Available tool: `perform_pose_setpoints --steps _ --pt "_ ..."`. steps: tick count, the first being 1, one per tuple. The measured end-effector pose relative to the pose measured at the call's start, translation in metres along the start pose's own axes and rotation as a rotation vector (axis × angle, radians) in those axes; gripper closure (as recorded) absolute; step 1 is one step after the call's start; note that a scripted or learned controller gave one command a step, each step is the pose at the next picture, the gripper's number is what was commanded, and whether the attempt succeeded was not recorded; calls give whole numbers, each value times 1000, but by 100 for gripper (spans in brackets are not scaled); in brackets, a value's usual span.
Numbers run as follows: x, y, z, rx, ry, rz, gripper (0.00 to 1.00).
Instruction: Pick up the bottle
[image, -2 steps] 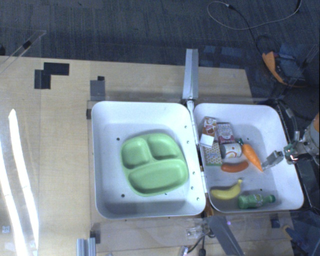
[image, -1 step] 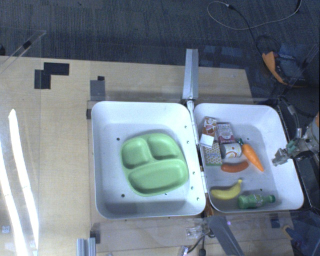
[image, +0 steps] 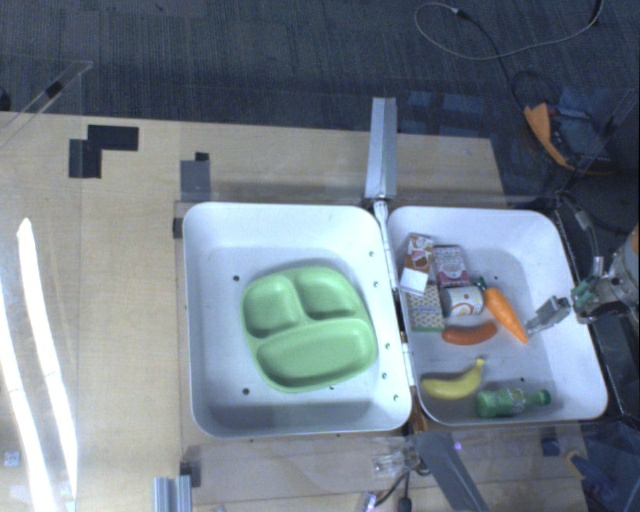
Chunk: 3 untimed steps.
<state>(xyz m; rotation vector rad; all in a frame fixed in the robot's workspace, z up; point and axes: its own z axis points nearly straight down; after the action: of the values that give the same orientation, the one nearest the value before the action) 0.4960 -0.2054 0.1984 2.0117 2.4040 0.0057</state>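
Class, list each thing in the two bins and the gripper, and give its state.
bottle: lying on its side, right bin
banana: lying flat beside the bottle
carrot: lying slanted
sausage: lying flat
cartons: lying clustered
green tray: right way up, left bin
gripper: above right bin, holding nothing

Arm: grey metal arm barely entering at the right edge; low
Gripper: small grey two-finger metal gripper (image: 556, 312); pointing left

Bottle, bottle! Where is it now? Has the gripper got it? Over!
Gripper at right bin's right edge, holding nothing seen. Bottle lying at that bin's front, untouched. Banana just left of it; carrot between gripper and bottle.
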Motion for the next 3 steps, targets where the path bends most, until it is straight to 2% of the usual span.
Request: perform_pose_setpoints --steps 1,2,3 --pt "1 -9 65 6 3 255 0" --pt "67 4 29 6 2 368 0" --pt "115 12 66 8 2 466 0"
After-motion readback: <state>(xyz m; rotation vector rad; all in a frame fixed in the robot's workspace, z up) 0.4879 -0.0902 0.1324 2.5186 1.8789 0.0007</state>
